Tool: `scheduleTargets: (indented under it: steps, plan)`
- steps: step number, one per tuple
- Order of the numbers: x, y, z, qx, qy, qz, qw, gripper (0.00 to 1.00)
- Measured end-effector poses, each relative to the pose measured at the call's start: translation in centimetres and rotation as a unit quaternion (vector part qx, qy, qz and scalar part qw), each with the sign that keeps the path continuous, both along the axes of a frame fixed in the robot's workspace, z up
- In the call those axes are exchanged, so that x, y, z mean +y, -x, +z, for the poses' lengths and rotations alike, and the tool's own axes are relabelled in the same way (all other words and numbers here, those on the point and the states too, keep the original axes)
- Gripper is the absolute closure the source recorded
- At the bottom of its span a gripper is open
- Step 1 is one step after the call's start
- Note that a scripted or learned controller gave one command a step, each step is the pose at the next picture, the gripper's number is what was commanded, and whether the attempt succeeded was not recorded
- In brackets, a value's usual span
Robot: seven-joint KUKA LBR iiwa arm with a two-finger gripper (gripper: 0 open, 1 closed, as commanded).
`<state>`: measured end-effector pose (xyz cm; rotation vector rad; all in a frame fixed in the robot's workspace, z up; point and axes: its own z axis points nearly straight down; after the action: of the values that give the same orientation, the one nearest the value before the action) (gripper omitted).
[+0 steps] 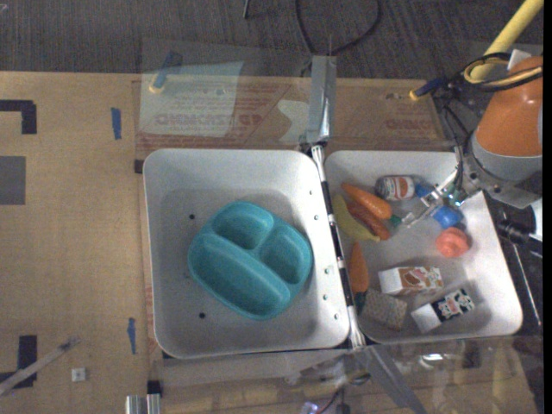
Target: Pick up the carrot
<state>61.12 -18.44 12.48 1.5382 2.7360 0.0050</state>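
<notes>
Apparently the pick has not yet happened: the carrot (pixel 359 271) lies on the floor of the right bin (pixel 504 296), pressed close to that bin's left wall, its orange body upright in the view with the dark green end pointing toward the near edge. Nothing grips it. The tool (pixel 429 202) hangs over the far middle of the same bin, near a small can (pixel 396 186) and a blue piece (pixel 448 216), well apart from the carrot; its two thin fingers look spread, with nothing between them. Between tool and carrot sit a hot dog toy (pixel 368 207) on a yellow shape, and nearer the front a small carton (pixel 412 279) and a cow-print box (pixel 445 307). A teal divided plate (pixel 250 259) rests in the left bin (pixel 164 175). So, as I judge it, everything remains: travel across to the left wall, descend, close on the carrot, lift it clear
</notes>
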Motion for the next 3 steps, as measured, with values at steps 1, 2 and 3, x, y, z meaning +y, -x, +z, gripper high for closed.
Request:
scheduleTargets:
  steps: [1,2,3]
  plan:
    - [-2.5,-1.5,-0.3,-0.001,0.0019,-0.028,0.9996,0.00]
    - [2.7,-4.1,-0.4,-0.002,0.0023,0.118,0.9930,0.00]
    - [-1.6,-5.1,2.0,-0.003,0.0038,0.294,0.9557,0.00]
